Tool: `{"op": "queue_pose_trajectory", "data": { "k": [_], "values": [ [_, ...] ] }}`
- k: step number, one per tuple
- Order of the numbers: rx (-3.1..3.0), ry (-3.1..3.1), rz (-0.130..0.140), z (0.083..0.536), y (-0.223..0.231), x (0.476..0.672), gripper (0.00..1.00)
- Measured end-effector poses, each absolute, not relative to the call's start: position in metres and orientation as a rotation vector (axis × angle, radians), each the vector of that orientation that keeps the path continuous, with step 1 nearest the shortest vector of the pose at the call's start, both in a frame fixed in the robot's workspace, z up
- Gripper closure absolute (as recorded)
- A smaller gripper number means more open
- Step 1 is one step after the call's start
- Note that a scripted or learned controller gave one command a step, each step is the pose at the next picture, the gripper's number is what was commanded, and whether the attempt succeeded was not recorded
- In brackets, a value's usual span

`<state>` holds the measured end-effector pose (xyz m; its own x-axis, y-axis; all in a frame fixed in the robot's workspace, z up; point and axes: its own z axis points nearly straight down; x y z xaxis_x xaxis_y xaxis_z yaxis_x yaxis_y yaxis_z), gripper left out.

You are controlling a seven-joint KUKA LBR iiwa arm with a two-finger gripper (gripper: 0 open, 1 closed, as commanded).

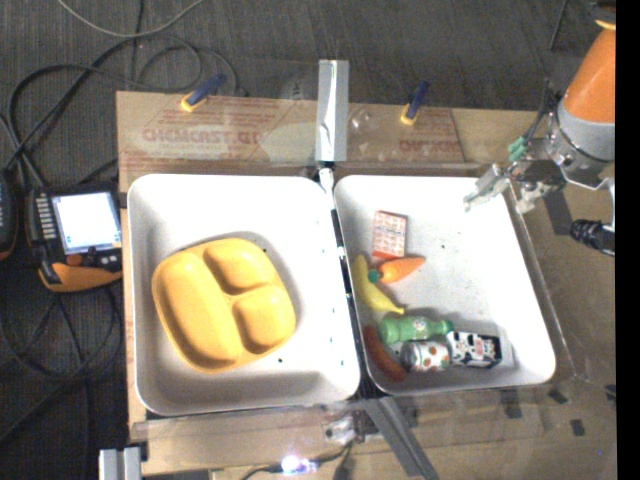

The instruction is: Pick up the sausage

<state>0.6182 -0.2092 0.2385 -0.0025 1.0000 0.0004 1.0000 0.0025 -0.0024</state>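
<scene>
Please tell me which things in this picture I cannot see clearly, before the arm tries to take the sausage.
- Sausage, camera view: partly covered by the green bottle and the can, so its full length is hidden.
- Gripper, camera view: too small and blurred to judge its state.
- Arm, camera view: cut off by the right edge.
- Small box and black-and-white carton: print too small to read.

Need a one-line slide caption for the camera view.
Gripper over the right bin's far right corner; sausage lies untouched at the near left, beside a bottle and can.
</scene>
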Motion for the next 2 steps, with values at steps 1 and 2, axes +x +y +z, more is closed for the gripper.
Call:
{"op": "queue_pose_trajectory", "data": {
  "k": [1,2],
  "values": [
    [-2.190,-2.249,0.004,0.147,-0.201,0.562,0.00],
    [-2.116,-2.340,-0.005,0.091,-0.162,0.542,0.00]
  ]
}}
